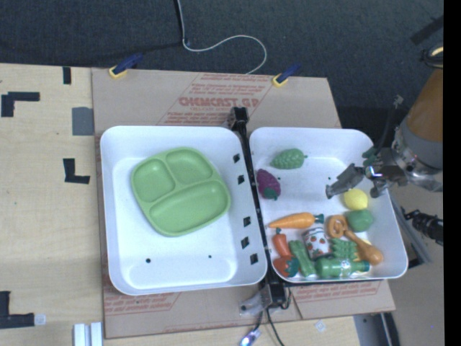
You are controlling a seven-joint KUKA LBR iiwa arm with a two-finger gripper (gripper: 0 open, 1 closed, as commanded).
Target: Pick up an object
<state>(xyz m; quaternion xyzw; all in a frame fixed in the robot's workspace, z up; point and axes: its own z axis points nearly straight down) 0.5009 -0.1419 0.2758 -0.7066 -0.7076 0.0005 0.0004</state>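
Within the right bin (317, 139): one green bumpy fruit (288, 158), one purple fruit (268, 184), one carrot (294, 221), one lemon (356, 199), plus a front-corner heap too tangled to count. Left bin (115, 215): one green divided plate (180, 190). Gripper (358, 182) sits just above the lemon, jaws spread, grasping nothing.

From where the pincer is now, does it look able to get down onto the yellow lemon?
Probably yes. The pincer hangs open just above the yellow lemon, with nothing lying over it; the green toy beside it sits close, which may crowd one finger.
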